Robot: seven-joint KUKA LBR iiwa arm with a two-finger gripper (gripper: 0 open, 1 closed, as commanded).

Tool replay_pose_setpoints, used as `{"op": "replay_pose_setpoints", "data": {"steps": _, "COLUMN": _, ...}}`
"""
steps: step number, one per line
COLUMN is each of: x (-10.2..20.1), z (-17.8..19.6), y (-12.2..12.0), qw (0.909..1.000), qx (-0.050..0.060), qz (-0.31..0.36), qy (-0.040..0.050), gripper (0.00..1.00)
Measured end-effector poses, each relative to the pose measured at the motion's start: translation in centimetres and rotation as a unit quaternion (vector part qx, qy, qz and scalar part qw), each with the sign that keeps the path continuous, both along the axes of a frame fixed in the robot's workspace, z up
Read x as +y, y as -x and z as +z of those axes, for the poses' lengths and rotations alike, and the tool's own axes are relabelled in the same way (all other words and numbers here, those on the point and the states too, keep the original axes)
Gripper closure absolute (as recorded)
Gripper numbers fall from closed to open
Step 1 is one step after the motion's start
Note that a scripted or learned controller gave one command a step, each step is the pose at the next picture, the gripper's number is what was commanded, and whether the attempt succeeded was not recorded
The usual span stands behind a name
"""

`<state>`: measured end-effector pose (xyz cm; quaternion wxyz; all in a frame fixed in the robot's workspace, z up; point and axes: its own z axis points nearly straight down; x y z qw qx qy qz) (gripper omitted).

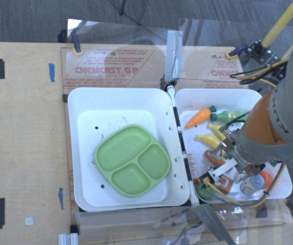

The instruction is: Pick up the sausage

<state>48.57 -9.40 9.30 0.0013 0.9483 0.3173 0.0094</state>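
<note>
Sausage (213, 158), the reddish-brown piece as best I can judge, lies in the right bin (188, 98) just left of the arm's wrist, below the banana (208, 140) and carrot (197, 117). The pincer (232, 173) hangs low over that clutter, and I cannot tell how it is set. A clean lift probably means centring on the piece alone, clear of its neighbours.
</note>
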Motion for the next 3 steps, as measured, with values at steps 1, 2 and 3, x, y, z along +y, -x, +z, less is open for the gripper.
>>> {"op": "replay_pose_setpoints", "data": {"steps": 1, "x": -3.1, "z": 0.0, "y": -8.9, "qw": 0.9962, "qx": 0.001, "qz": 0.087, "qy": 0.0042, "gripper": 0.00}}
{"op": "replay_pose_setpoints", "data": {"steps": 2, "x": -3.8, "z": -0.4, "y": -5.7, "qw": 0.9983, "qx": 0.005, "qz": 0.058, "qy": 0.0024, "gripper": 0.00}}
{"op": "replay_pose_setpoints", "data": {"steps": 3, "x": -0.7, "z": -0.4, "y": -5.3, "qw": 0.9778, "qx": 0.005, "qz": -0.209, "qy": 0.0006, "gripper": 0.00}}
